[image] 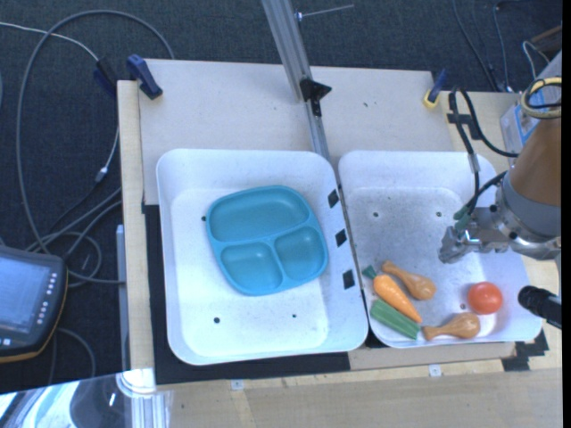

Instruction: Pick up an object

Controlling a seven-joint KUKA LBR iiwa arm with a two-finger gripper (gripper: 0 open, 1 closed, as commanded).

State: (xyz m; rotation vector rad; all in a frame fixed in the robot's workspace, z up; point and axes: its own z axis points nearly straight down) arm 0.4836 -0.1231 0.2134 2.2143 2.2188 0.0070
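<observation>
Several toy foods lie at the front of the right bin (393,181): an orange carrot (396,297), a green pod (393,319), a brown drumstick (411,281), a second drumstick (452,327) and a red tomato (484,297). My gripper (456,242) hangs over the right side of that bin, just behind the tomato and to the right of the first drumstick. Nothing shows between its tips. The wrist hides how they stand.
The left bin (192,328) holds a blue divided plate (266,237). A metal pole (293,43) slants down between the bins. Cables (473,132) hang near the arm at the right. Bare bin floor lies behind the toys.
</observation>
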